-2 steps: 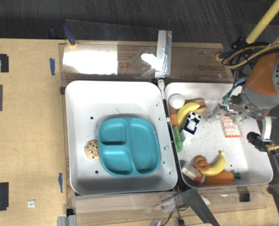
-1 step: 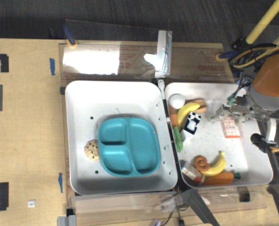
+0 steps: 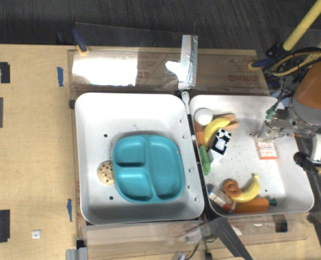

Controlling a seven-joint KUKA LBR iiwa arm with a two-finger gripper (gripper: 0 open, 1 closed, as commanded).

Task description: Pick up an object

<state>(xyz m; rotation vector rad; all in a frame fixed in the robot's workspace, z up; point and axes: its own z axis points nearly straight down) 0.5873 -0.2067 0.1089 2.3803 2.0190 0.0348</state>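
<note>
The claw (image 3: pixel 273 128) hangs over the right bin's (image 3: pixel 290 104) far right part, its grip state unclear; bananas (image 3: pixel 246 190) and other toy food lie along that bin's left and near edges; a teal tray (image 3: pixel 148 168) sits in the left bin (image 3: pixel 95 118).

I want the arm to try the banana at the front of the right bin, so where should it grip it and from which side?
Judging by its pose, grip the banana across its curved middle, coming straight down from above. It lies flat, with its upper side exposed. The carrot lies against its near edge and a coiled orange piece sits at its left end, so close the fingers across the narrow width, away from those neighbours.
</note>
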